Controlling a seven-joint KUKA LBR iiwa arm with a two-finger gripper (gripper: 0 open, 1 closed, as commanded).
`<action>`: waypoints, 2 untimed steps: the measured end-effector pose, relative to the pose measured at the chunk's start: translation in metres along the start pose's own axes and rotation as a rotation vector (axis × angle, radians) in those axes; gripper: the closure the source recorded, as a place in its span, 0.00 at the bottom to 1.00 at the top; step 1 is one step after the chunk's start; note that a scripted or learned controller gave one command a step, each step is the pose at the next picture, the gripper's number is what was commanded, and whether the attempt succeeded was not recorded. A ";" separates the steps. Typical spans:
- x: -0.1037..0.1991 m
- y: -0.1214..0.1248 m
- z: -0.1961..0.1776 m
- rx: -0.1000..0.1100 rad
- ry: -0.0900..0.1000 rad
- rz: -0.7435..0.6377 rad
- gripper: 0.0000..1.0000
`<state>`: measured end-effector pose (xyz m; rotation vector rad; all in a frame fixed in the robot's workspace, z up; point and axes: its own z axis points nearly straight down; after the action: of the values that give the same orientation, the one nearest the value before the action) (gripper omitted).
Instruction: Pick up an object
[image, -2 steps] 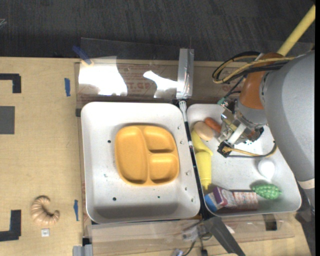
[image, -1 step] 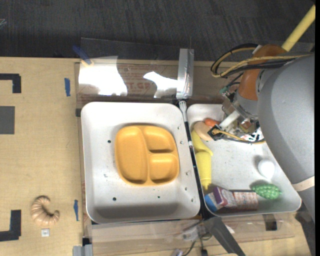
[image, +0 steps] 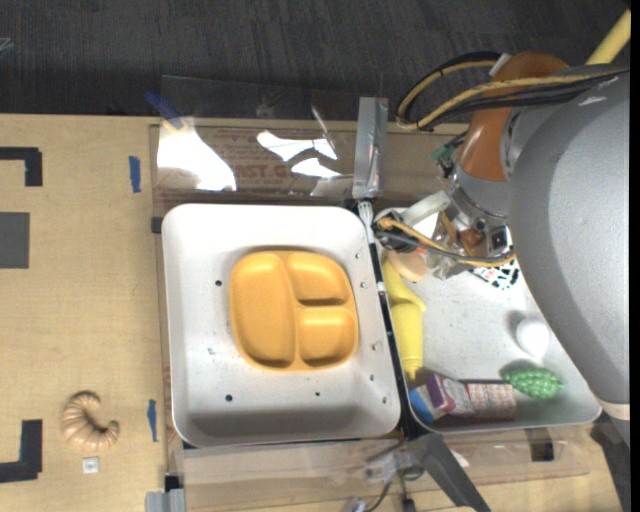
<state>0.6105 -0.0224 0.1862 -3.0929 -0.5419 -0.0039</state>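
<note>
tool (image: 432, 243) low in right bin (image: 480, 345) near banana (image: 407, 318), grip state unclear; yellow divided tray (image: 294, 307) in left bin (image: 190, 300)

A croissant-shaped toy (image: 90, 421) lies on the bench (image: 70, 330), left of the bins.

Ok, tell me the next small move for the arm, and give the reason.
Probably a short straight drop. The gripper sits at the top left corner of the right bin, just above the yellow banana-shaped toy lying along that bin's left wall. The green bumpy toy and the flat packet lie farther off, near the bottom edge. I can't tell how the gripper is set, so go slowly.
</note>
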 end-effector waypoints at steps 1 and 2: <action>-0.019 0.056 -0.069 -0.002 0.000 0.146 1.00; -0.018 0.055 -0.078 -0.001 -0.002 0.142 1.00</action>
<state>0.6119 -0.0804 0.2641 -3.1244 -0.3217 -0.0013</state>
